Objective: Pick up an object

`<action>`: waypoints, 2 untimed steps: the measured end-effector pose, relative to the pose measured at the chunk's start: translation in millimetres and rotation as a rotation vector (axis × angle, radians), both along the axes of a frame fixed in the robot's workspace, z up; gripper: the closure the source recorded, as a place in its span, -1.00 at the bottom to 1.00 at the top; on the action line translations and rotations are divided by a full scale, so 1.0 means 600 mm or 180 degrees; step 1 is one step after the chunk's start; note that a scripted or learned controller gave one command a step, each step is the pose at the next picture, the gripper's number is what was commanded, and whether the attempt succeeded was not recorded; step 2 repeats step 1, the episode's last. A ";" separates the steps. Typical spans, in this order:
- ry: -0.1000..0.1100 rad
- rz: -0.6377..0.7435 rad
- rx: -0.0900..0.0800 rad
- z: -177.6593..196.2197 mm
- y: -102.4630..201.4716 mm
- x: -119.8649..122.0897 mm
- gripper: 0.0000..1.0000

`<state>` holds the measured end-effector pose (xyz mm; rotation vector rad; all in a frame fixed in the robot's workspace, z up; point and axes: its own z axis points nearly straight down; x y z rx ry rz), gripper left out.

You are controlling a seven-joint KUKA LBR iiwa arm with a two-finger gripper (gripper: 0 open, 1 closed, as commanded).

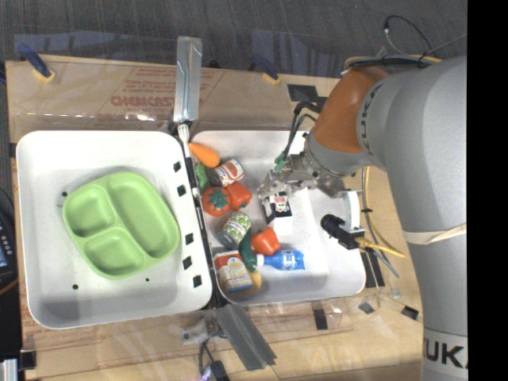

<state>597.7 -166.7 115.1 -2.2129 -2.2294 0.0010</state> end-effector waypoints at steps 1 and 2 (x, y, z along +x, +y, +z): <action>-0.0002 0.0270 0.0000 0.145 0.085 0.019 1.00; -0.0002 0.0270 0.0000 0.145 0.085 0.019 1.00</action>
